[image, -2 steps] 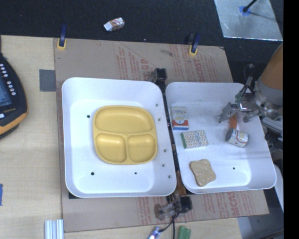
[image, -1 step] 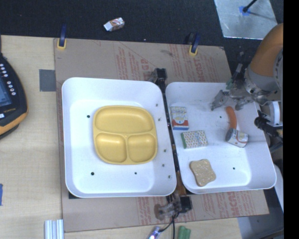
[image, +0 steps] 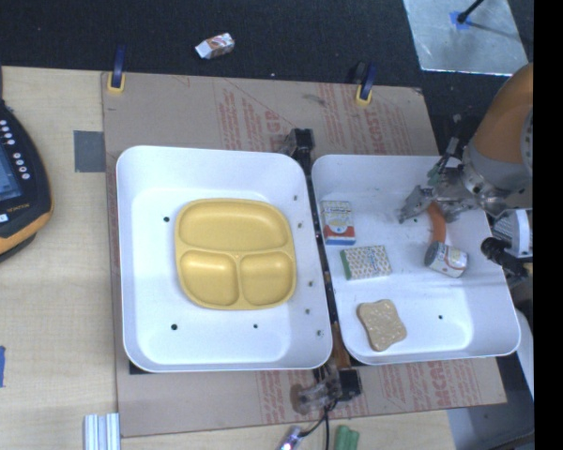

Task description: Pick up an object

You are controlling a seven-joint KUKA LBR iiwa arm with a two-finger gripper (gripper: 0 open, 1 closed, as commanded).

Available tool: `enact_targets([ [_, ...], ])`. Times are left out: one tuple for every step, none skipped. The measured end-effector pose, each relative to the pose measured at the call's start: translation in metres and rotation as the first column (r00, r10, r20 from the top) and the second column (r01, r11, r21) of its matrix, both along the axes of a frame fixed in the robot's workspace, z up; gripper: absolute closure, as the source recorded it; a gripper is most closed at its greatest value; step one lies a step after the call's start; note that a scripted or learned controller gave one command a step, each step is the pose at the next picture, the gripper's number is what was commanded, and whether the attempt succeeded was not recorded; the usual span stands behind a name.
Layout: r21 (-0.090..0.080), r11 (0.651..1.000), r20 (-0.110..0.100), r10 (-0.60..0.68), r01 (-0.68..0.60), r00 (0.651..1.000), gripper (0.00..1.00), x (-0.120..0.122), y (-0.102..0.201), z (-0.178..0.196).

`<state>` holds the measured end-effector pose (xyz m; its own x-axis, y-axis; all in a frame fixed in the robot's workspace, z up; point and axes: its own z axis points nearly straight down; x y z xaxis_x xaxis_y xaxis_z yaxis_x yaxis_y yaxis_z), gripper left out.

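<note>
My gripper (image: 434,210) hangs low over the right bin (image: 408,345), near its far right side. It is open, with one grey finger (image: 409,212) splayed left and the other to the right. An orange stick-like object (image: 436,231) with a dark lower tip lies just under it, its upper end between the fingers; I cannot tell whether they touch it. A small white can-like item (image: 451,262) rests beside the stick's lower end. Further left lie a red-and-white carton (image: 338,221), a green patterned pad (image: 366,262) and a tan toast-shaped piece (image: 382,324).
The left bin (image: 145,336) holds a yellow divided plate (image: 235,252). A teach pendant (image: 7,181) lies at the bench's left edge. Clamps (image: 116,73) pin the cardboard at the back. A crumpled wrapper (image: 215,46) lies on the dark floor beyond.
</note>
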<state>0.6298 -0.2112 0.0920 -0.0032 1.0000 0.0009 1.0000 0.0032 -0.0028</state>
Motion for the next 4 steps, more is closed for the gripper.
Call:
enact_targets([
  [0.000, 1.000, 0.002, -0.001, 0.001, 1.000, 0.00, 0.027, -0.001, 0.026],
  [-0.001, 1.000, 0.000, 0.001, -0.001, 1.000, 0.00, -0.003, 0.000, 0.000],
  [0.000, 1.000, 0.002, -0.001, 0.001, 1.000, 0.00, 0.027, -0.001, 0.000],
  [0.000, 1.000, 0.000, -0.001, 0.001, 1.000, 0.00, 0.009, 0.000, 0.000],
])
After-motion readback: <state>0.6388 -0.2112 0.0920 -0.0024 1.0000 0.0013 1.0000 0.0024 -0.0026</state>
